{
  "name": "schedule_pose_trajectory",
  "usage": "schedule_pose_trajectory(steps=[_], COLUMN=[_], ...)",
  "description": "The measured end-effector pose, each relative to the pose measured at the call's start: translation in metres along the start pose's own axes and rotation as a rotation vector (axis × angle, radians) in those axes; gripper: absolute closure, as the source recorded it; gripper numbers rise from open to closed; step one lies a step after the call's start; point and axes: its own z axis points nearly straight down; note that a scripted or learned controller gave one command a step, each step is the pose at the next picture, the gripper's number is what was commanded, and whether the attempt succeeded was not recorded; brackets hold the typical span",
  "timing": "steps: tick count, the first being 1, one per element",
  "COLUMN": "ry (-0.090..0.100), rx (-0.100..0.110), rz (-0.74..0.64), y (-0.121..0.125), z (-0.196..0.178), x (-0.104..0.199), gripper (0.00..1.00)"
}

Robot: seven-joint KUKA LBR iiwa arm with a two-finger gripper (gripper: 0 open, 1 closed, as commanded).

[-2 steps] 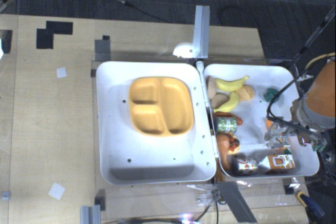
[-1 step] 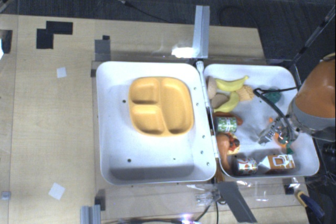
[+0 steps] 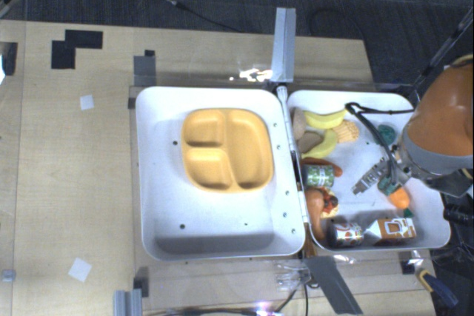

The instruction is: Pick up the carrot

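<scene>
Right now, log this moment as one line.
hand: over right bin | carrot: beside hand, not held | yellow tray: left bin

A yellow tray [image 3: 226, 148] sits in the left bin [image 3: 159, 181]. The right bin [image 3: 437, 237] holds a banana [image 3: 326, 118] at the far side, a green can [image 3: 320, 175] mid-left, a carton [image 3: 392, 229] near

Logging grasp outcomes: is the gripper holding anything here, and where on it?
Cannot be told. The gripper hovers low in the right bin, close to the carrot, but nothing visibly sits between its fingers at this resolution.
</scene>
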Motion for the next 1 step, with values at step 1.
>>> schedule_pose_trajectory(steps=[1], ry=[-0.006], rx=[-0.002], rz=[-0.103], y=[-0.0351], z=[0.0806], x=[-0.0481], gripper=[1.00])
